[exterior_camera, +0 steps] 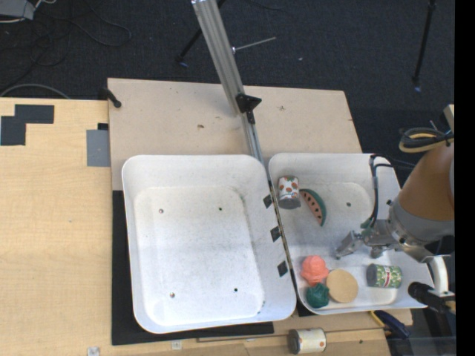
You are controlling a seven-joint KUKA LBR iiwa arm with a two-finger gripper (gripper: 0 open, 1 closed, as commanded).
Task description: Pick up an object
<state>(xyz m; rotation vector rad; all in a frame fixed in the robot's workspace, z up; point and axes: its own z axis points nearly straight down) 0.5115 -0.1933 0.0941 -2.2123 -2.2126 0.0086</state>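
the pincer (347, 248) hangs low over the right bin (349, 170), its metal fingers (343, 246) slightly spread with nothing between them. nearby lie a watermelon slice (317, 205), a small can (288, 192), an orange lump (314, 268), a green lump (318, 295), a tan disc (343, 285) and a green-labelled jar (384, 276). the left bin (193, 243) sits on the wooden counter (52, 221); dark carpet (111, 35) lies beyond.

white bins (141, 191), red-green watermelon slice (315, 205), pink ball (314, 268), tan disc (343, 285)

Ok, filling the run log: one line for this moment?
gripper: low in right bin, nothing held | left bin | watermelon slice, green can: untouched
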